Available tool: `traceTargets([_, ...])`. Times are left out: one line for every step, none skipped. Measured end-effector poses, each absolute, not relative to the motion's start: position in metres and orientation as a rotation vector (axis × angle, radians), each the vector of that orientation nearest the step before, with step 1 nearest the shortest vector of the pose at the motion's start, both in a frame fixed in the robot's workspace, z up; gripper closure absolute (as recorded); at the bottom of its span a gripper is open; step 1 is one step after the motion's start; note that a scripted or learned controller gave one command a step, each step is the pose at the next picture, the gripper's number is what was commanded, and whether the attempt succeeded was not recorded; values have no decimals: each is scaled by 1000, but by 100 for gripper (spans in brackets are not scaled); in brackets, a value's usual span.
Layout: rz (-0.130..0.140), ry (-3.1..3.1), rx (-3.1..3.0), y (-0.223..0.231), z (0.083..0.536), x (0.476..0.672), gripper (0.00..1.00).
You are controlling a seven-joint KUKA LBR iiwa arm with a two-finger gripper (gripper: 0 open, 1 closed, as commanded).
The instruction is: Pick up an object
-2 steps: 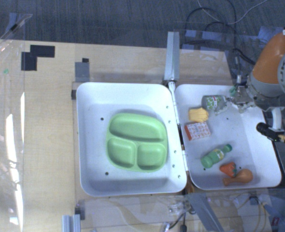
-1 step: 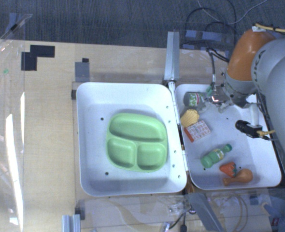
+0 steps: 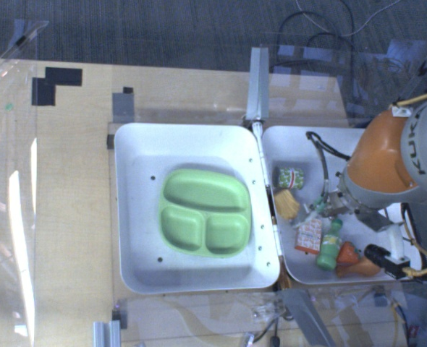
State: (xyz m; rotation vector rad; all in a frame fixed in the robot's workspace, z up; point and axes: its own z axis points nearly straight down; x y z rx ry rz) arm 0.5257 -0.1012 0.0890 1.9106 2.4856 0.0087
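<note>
My gripper [image 3: 320, 208] hangs low in the right bin [image 3: 300, 142], under the grey wrist and orange band. Just below it lie a red and white packet [image 3: 309, 236] and a green bottle [image 3: 330, 243] with an orange base. A yellow item [image 3: 287, 204] lies just left of the gripper. Farther back is a small green and white can [image 3: 291, 177]. An orange and red item [image 3: 356, 262] lies at the bin's front. I see nothing held by the gripper.
The left bin [image 3: 137, 194] holds a green divided plate [image 3: 205, 211]. A metal divider post [image 3: 258, 78] stands behind the wall that the bins share. The arm covers the right bin's right side.
</note>
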Motion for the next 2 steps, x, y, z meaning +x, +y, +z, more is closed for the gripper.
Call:
traceTargets([19, 2481, 1903, -100, 101, 529, 100])
traceTargets([18, 2481, 1903, -100, 102, 529, 0])
